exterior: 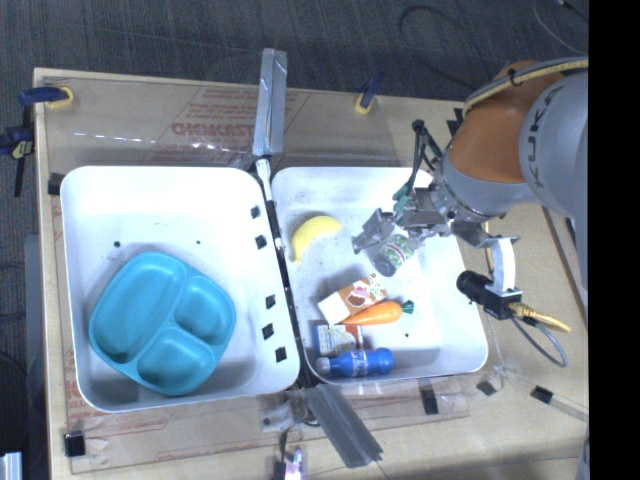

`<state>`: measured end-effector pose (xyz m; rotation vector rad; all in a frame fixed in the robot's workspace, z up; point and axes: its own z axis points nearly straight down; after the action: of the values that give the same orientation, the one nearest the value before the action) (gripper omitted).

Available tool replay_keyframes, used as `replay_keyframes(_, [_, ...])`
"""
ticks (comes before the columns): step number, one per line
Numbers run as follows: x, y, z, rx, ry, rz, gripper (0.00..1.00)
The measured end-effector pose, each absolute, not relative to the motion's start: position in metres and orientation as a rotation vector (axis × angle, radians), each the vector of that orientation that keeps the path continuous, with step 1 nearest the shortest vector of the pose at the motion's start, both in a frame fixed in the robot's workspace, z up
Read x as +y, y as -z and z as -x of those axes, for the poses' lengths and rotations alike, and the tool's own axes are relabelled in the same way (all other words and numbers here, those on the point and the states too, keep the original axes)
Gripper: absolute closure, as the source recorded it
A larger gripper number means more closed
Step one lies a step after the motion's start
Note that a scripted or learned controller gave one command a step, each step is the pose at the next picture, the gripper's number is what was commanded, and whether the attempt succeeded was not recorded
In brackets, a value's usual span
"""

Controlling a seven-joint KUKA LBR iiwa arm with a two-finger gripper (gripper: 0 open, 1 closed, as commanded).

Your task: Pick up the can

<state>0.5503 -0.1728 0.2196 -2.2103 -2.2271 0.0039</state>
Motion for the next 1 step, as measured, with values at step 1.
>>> replay_keyframes(1, [-0.2106, -0.1808, -0.5501, -2.273, -0.004, 2.163, 0.0])
